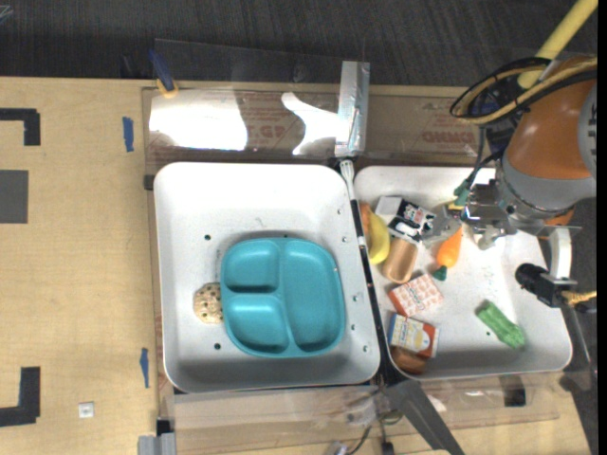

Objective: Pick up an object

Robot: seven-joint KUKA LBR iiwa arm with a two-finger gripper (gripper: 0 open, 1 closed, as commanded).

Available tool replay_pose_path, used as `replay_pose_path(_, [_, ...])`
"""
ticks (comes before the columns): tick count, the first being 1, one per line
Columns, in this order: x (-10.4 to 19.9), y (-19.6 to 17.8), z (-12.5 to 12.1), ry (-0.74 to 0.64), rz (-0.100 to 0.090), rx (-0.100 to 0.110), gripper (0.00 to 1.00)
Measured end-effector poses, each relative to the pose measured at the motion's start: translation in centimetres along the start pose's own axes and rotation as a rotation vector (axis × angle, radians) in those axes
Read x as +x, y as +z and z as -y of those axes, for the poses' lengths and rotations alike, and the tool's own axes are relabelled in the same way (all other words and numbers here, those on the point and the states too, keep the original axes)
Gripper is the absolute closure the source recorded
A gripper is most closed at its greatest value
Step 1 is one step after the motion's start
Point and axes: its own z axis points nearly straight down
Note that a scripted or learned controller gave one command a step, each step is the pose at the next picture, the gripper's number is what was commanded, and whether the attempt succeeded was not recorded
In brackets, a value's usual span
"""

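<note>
The right bin (531,354) holds several small objects along its left side: a yellow banana (377,238), a copper can (402,259), a black and white packet (410,218), an orange carrot (449,249), and two red and white cartons (417,297) (412,335). A green object (500,323) lies alone toward the bin's front right. My gripper (473,218) hangs over the back of this bin, just right of and above the carrot's top end. I see nothing clearly held in it.
The left bin (190,197) carries a teal divided plate (282,295), with a round cookie (208,302) at the plate's left edge. A metal divider (352,112) stands behind the two bins. Bare white floor shows in the right bin's middle (474,287).
</note>
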Motion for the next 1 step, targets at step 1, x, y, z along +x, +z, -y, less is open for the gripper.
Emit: replay_pose_path(1, [-4.47,9.8,-5.2,-0.072,0.0,-0.008,0.0])
